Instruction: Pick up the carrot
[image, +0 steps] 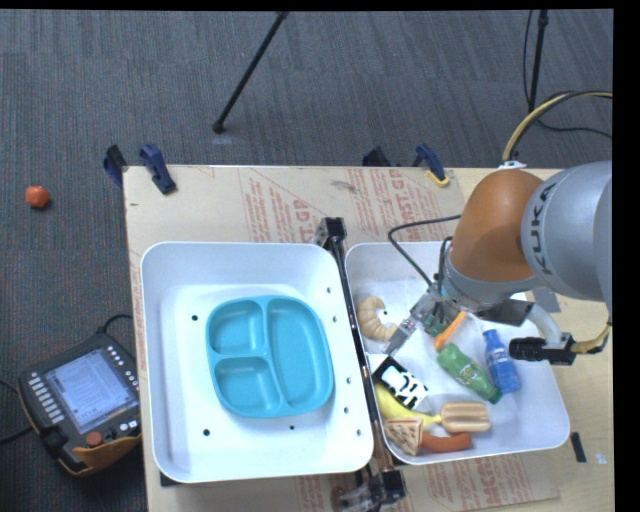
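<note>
The carrot (449, 328) is a short orange stick lying at a slant in the right bin (548, 420), just above a green bottle (466, 368). Only part of it shows, since the wrist covers its upper end. My gripper (418, 324) hangs low over the middle of that bin, right beside the carrot on its left, under the orange band of the arm. I cannot see whether it touches the carrot.
The right bin also holds a croissant (376, 318), a blue bottle (501, 362), a black-and-white box (399, 381), a banana (393, 405), a hot dog (465, 416) and a sandwich wedge (405, 436). A blue divided plate (270, 356) lies in the left bin (165, 300).
</note>
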